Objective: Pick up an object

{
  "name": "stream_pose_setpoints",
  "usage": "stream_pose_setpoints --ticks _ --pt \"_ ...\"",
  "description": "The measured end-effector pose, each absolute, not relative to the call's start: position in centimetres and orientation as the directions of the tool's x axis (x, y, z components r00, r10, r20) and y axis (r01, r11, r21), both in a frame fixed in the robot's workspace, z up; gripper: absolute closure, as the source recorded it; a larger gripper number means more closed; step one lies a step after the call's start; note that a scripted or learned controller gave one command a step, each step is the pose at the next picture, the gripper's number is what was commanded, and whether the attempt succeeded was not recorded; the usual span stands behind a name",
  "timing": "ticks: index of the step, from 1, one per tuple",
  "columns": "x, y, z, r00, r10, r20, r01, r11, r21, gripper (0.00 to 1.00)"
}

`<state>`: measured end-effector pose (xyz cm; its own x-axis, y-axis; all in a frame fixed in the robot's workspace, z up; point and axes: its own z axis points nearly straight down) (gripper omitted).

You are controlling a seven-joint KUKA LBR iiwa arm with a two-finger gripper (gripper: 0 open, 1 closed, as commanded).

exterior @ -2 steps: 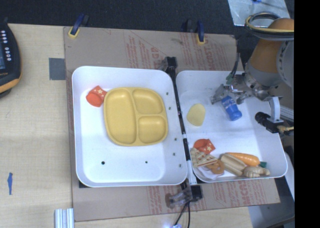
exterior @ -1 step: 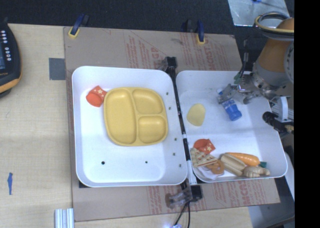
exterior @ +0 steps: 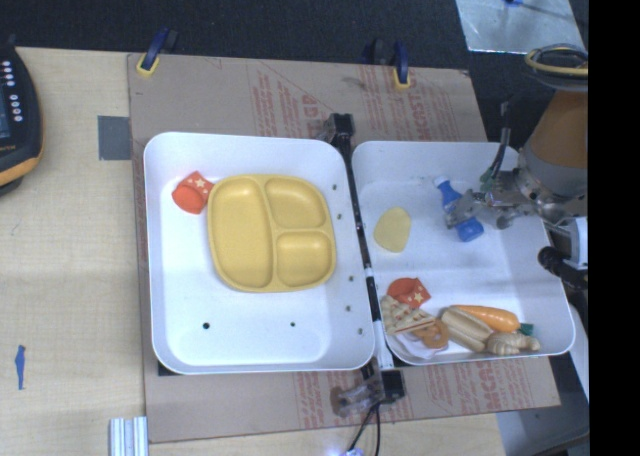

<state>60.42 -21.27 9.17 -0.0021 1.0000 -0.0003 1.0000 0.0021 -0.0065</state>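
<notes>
In the left bin (exterior: pixel 180 334), a red piece (exterior: pixel 191 192) lies near the upper-left corner, just beside a yellow tray (exterior: pixel 270 231) at the middle. In the right bin (exterior: pixel 520 274), a yellow slice (exterior: pixel 393 229) sits toward the left edge, and food toys (exterior: pixel 455 322) crowd the lower edge. A blue object (exterior: pixel 458 210) lies at the gripper (exterior: pixel 478 206) near the upper-right corner; its grip cannot be told.

2 bins side by side on bench. In left bin (exterior: pixel 180 334): divided tray (exterior: pixel 270 232) at centre, small toy (exterior: pixel 191 192) just left of it. In right bin (exterior: pixel 430 159): flat disc (exterior: pixel 393 229) near left wall, gripper (exterior: pixel 462 212) to its right, food pile (exterior: pixel 455 324) along front edge.
</notes>
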Motion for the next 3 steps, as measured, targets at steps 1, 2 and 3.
stream_pose_setpoints --ticks 1,2,3 --pt "64.0 -18.3 9.3 -0.008 1.0 -0.001 1.0 0.008 0.001 0.0" --pt "65.8 -13.3 9.2 -0.01 1.0 0.0 1.0 0.01 0.001 0.0" --pt "62.8 -10.5 9.2 -0.008 1.0 0.001 1.0 0.008 -0.007 0.0"
